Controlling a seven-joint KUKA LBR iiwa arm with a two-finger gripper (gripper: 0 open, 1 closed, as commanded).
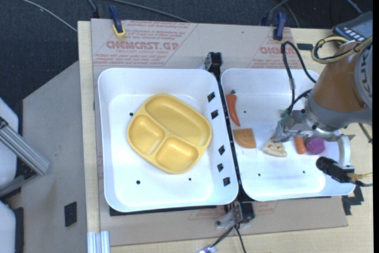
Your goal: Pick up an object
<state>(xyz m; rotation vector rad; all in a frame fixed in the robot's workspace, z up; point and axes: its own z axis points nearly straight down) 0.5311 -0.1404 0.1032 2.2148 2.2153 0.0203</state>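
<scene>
We are looking down on two white bins set side by side, taking the right bin (260, 183) as our landmark. Lying in its middle is a pale wedge (275, 149), tan with a lighter face, resembling a toy pizza slice. The gripper (286, 129) is hanging just above and beside this wedge, at its far right edge; we cannot tell how the jaws are standing. Just left of the wedge we are seeing an orange-brown slab (244, 138), and beyond that, near the bin's left wall, a toy carrot (233, 108) with a green tip. To the wedge's right, a small orange piece (301, 145) and a purple piece (315, 145) are sitting under the arm's wrist. The left bin (112, 145) is holding a yellow sectioned plate (170, 133). On the board (148, 44) behind the bins we are reading red print, "CHEMCAST GP".
</scene>
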